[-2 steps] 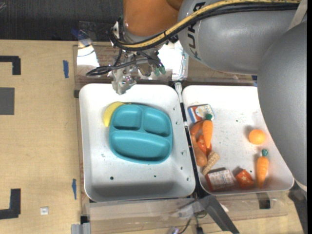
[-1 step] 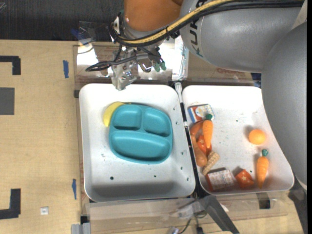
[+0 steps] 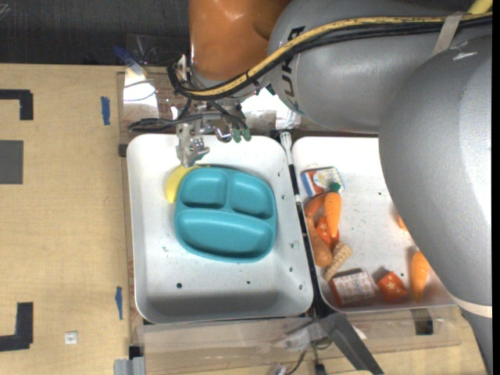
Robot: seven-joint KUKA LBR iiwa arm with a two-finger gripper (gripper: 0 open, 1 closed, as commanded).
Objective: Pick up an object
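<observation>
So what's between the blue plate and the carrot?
In the camera view, the blue plate and carrot are separated by the two bins' touching walls.

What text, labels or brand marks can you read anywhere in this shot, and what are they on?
Nothing reads clearly enough to quote.
Grey arm: dark lettering beside the yellow cable, cut off and too foreshortened to read.
Small carton at the top of the right bin: blue and red print, blurred.
Flat packet near that bin's front: label too small to read.
Teal divided tray in the left bin: no markings seen.

arm [image 3: 367, 61]: reaching in from right | hand [image 3: 190, 148]: lowered, fingers apparently close together
</observation>
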